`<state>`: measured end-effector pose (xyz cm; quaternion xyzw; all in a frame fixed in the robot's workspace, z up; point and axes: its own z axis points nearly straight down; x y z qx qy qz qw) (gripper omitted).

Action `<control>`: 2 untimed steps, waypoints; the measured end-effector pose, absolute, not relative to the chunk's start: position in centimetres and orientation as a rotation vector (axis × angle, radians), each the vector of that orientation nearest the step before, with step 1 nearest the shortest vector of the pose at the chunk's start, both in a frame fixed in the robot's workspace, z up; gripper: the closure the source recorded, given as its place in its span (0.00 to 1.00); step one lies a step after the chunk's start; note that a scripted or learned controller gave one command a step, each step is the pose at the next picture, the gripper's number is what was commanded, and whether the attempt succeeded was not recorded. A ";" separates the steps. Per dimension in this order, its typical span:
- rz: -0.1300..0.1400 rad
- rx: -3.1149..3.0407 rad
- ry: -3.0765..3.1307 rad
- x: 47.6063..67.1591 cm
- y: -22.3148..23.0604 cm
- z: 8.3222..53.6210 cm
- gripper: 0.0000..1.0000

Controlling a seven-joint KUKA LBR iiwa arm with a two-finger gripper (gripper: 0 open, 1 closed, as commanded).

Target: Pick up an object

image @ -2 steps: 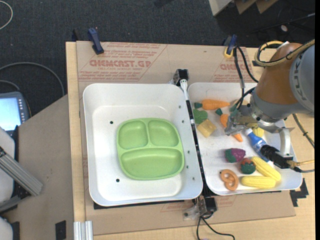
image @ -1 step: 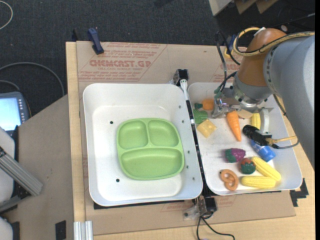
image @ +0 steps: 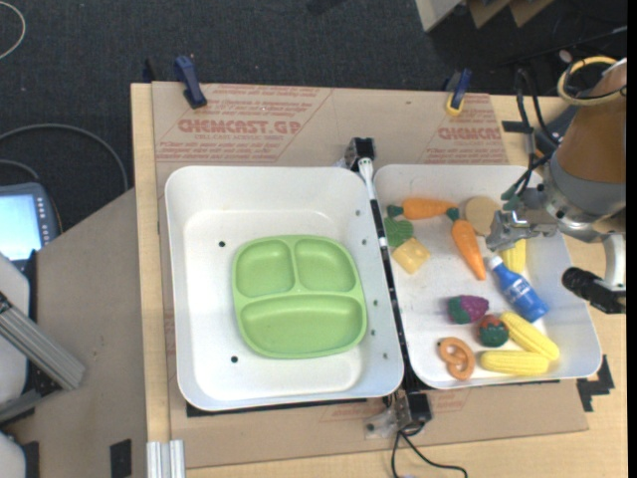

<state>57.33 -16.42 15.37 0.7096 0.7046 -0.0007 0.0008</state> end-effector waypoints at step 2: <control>0.018 2.208 2.211 61.0 -12.0 28.7 1.00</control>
